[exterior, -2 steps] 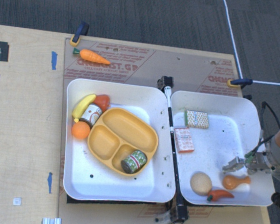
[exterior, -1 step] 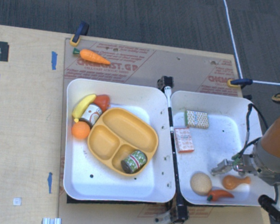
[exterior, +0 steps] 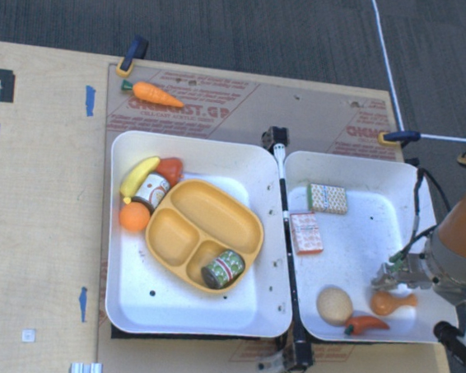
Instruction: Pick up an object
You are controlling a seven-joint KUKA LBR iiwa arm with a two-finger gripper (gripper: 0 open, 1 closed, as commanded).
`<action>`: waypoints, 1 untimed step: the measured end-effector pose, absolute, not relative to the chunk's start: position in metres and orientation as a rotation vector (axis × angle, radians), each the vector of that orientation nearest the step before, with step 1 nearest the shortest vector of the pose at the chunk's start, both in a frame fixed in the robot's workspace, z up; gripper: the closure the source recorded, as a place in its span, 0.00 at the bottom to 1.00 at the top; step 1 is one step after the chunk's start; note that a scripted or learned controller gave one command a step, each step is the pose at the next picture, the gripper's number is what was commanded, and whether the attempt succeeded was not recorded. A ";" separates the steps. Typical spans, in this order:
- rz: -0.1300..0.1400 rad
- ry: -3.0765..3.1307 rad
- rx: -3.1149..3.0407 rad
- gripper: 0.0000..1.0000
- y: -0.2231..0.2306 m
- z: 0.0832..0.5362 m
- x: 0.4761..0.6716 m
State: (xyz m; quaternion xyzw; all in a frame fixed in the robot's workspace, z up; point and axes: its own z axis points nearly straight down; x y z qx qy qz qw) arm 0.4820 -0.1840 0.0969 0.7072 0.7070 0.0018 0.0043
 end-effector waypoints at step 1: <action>0.005 2.216 2.215 0.00 -0.184 0.097 0.482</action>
